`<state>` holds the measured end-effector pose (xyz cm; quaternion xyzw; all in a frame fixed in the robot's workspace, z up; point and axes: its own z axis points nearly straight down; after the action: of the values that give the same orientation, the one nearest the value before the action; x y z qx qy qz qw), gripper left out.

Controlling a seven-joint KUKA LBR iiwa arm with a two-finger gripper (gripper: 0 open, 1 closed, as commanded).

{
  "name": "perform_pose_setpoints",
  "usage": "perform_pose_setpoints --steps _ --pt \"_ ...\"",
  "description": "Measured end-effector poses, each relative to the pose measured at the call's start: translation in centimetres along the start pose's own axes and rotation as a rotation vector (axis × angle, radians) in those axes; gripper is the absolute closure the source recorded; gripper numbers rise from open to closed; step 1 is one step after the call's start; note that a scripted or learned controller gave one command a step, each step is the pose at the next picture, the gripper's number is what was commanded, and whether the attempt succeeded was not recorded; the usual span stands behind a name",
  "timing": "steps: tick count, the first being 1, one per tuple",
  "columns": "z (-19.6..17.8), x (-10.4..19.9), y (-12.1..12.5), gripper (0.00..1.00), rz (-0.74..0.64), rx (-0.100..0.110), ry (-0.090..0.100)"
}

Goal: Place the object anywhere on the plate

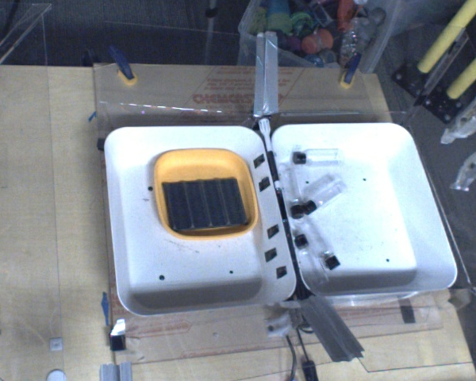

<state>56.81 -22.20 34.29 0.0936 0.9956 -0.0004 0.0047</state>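
Dark ribbed slab [204, 204] is lying flat in the well of the yellow plate [168, 165], which sits in the left bin [135, 268]. I read that as the task object already placed, but it's a judgement. The task line doesn't say which object, and the right bin [381, 213] has several clear vials with black caps, e.g. one near the top [316, 156] and one mid-bin [321, 190]. Gripper state: can't tell from this view, neither opening nor whether it holds anything.

Risks from here:
1. If the program re-attempts a pick on the slab, it could drag it up the plate's sloped wall or shove the plate itself. The plate looks loose in the bin.
2. The slab fills most of the well and its lower edge is close against the rim, so there's little margin. A nudge likely leaves it tilted on the rim.
3. If a vial is the real target, they're transparent, round and likely to roll. Several lie close to the divider [271, 205] between the bins, so there's a chance of finger collision or a missed grasp there.
4. A vial dropped on the ribbed slab may roll off the plate.
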Motion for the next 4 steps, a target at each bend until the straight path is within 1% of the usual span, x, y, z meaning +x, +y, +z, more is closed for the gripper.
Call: perform_pose_setpoints --steps 1,2,3,4 --pt "0.1 1.5 -0.3 0.00 -0.001 -0.001 0.004" --pt "-1.9 0.2 0.1 0.00 -0.253 0.000 -0.001" --pt "2.0 1.5 -0.3 0.00 -0.468 -0.003 0.004" --pt "2.1 1.2 -0.3 0.00 -0.767 -0.003 0.001"
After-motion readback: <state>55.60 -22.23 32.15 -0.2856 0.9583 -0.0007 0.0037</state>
